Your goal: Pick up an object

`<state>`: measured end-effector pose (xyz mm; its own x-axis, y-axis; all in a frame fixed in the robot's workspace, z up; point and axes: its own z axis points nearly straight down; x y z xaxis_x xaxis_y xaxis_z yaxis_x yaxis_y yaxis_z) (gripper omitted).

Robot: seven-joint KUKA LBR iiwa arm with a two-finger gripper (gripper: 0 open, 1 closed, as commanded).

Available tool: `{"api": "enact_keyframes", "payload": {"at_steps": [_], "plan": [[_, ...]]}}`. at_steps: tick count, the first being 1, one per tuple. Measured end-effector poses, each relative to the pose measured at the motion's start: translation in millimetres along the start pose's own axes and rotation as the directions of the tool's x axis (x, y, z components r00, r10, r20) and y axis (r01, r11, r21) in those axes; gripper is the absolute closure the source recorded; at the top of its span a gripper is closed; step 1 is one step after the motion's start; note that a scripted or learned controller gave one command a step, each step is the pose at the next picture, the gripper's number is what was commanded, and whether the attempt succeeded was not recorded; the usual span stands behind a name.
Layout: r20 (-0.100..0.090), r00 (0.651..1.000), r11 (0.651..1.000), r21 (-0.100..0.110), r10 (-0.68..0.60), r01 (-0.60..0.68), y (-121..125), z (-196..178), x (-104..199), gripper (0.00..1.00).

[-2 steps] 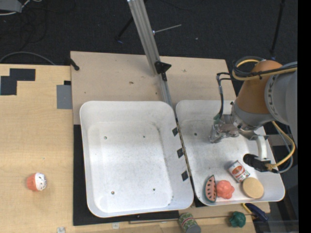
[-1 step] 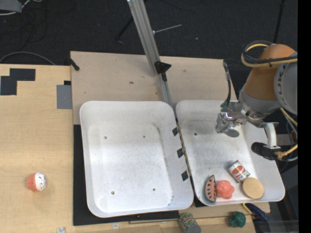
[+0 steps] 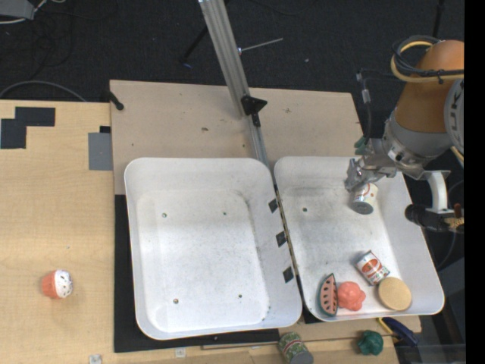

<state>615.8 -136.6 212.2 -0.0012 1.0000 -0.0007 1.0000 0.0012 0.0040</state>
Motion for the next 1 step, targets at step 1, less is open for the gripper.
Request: {"api": "enact_keyframes", "payload": {"at_steps": [1], "plan": [[-0.001,1.0,1.0,0.003,0.001,-0.001,0.3,-18.8,-1.1,1.0]]}}
